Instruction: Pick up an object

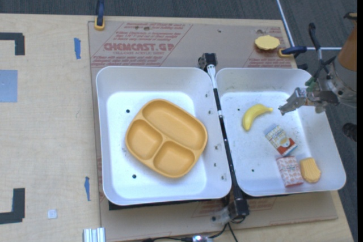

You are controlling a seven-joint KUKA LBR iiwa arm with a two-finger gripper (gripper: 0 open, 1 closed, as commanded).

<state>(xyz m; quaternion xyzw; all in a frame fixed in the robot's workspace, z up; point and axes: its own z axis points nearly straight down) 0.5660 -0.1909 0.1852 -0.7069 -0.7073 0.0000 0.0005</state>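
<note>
**Hand poised over the right bin, nothing picked yet**

On the left of the bench, the left bin holds one thing: an orange divided plate with three compartments, lying flat near the bin's middle and turned at a slant. It looks set apart from the small items, probably as a place to receive them.

The right bin holds the candidates for picking. A banana lies toward the far left of it. Near the middle sits a small blue-and-white carton, and nearer the front a red-patterned packet touches or sits just beside an orange biscuit-like piece. A yellow round piece rests outside the bins, on the far board.

The hand reaches in from the right, over the far right part of this bin, to the right of the banana and apart from it. It looks empty, fingers spread a little, suggesting an approach.
</note>
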